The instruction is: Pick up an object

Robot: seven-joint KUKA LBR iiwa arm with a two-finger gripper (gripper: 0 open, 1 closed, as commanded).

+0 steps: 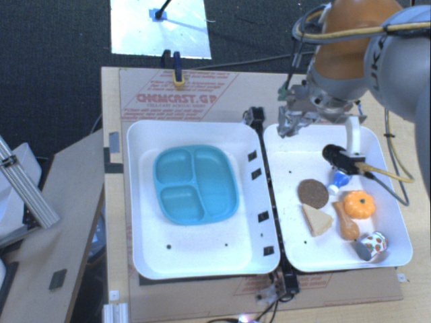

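1. While the arm (377, 39) reaches in, the tool (291, 121) hangs over the right bin's (397, 247) far-left corner; grip state: can't tell.
2. In the right bin: brown disc (313, 192), wedge (317, 220), pumpkin (358, 204), near its front-right.
3. Blue tray (196, 184): left of the right bin.

Worktop (114, 180): carries two bins side by side.
Left bin (145, 247): holds a divided tray (196, 184) near its middle.
Right bin (289, 247): holds a round disc (313, 192), a wedge (318, 219) just in front of it, a pumpkin (359, 205) to their right, and a wrapped ball (372, 245) at the front right corner.
Claw (291, 123): above the right bin's back left corner.
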